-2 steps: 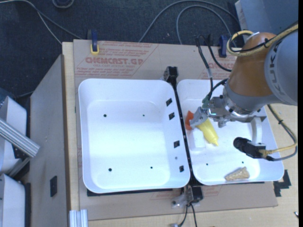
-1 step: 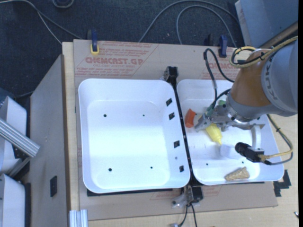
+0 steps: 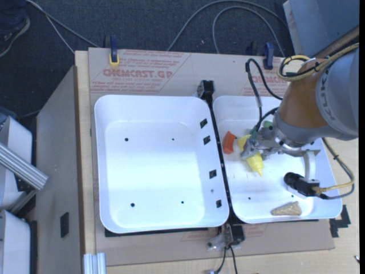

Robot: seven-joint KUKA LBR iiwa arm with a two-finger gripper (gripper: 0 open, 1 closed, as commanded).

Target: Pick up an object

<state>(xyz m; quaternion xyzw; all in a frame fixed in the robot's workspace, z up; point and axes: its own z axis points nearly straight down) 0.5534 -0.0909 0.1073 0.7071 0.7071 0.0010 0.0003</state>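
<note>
Yellow object [image 3: 255, 163] lies in right bin [image 3: 239, 210] over dark carpet [image 3: 171, 10].

On the brown board [image 3: 171, 67] under the bins, at the far side, red printed letters read "CHEMCAST G P" at the left; smaller red lines above and below them are too small to read. On the arm [image 3: 333, 96], at the right, grey letters read "KU".
</note>
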